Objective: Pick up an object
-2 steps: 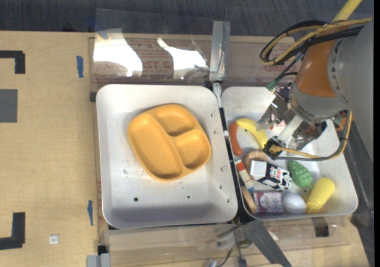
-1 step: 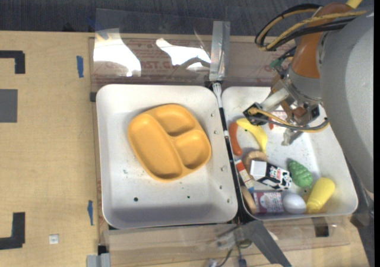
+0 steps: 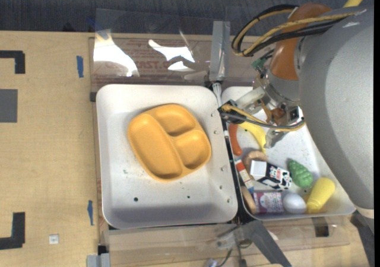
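A tan cardboard-covered bench (image 3: 41, 159) carries two shallow white bins side by side, with dark carpet along the top edge of the view. Far to the gripper's left, the left bin (image 3: 119, 200) holds an orange divided plate (image 3: 170, 140) lying flat near its middle. Between the bins, just left of the gripper, runs a grey divider (image 3: 218, 52). The gripper (image 3: 270, 118) sits low over the upper part of the right bin (image 3: 341, 203), beneath the grey arm (image 3: 341, 99) and its orange band (image 3: 285, 61), with black and yellow cables looping above it. Whether its fingers are spread or closed, or have hold of anything, cannot be told from this angle. Just below and left of the gripper lie a yellow banana (image 3: 256, 134) and an orange carrot-like piece (image 3: 236, 139). Further below it are a small white card (image 3: 258, 168), a pinkish bottle (image 3: 268, 202) and a white egg-like ball (image 3: 294, 202). Below and to its right rest a green bumpy toy (image 3: 300, 174) and a yellow lemon-shaped object (image 3: 320, 194).
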`<act>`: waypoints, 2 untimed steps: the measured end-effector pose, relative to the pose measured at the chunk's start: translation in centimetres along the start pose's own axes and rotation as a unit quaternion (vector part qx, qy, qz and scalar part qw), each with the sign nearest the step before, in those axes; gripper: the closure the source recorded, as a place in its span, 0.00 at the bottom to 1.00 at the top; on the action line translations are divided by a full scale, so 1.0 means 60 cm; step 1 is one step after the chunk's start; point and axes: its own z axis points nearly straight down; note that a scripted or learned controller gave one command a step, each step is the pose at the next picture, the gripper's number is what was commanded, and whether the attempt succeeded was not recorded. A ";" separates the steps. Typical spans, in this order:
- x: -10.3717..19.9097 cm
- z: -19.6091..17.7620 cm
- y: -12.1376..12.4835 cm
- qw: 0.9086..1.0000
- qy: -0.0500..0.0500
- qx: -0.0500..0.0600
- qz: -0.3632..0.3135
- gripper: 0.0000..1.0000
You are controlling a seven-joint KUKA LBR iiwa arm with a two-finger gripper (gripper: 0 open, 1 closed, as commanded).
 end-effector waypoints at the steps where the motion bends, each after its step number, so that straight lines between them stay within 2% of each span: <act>1: -0.021 -0.001 0.113 0.996 0.000 -0.002 0.090 0.00; 2: -0.079 0.083 0.153 0.999 -0.002 0.001 0.047 0.00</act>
